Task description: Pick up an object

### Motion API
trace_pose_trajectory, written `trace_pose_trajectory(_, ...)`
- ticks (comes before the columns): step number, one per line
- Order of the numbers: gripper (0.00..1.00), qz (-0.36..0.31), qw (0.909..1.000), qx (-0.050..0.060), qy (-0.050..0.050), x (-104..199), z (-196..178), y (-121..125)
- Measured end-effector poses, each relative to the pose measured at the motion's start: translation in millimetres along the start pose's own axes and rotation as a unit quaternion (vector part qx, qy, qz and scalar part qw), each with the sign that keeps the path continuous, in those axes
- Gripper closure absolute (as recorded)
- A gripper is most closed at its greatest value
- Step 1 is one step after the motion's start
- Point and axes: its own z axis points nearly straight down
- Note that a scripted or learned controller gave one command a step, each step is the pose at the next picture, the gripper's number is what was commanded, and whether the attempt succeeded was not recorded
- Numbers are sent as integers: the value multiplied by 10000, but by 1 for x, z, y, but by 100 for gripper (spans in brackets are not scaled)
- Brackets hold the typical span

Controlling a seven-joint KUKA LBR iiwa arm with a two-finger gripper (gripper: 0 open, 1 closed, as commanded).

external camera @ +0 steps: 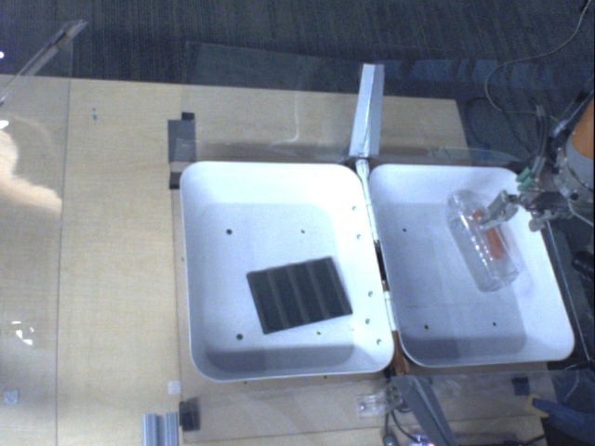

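Observation:
A clear plastic bottle (483, 242) with something orange-red inside lies on its side in the right bin (437, 314), towards its far right. A dark ridged rectangular pad (299, 294) lies flat in the left bin (232, 203), near its front. My gripper (521, 212) hangs over the far right corner of the right bin, just right of the bottle's upper end. Its fingers stand apart with nothing between them, and one fingertip (502, 208) is close to the bottle's top.
An upright grey post (368, 110) stands behind the seam where the two bins meet. Cables and arm parts (567, 156) crowd the right edge. The wooden bench (93, 249) stretches to the left of the bins.

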Motion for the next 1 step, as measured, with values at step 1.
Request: trace_pose_trajectory(1, 0, -169, 9998, -51, -20, -14, 122, 40)
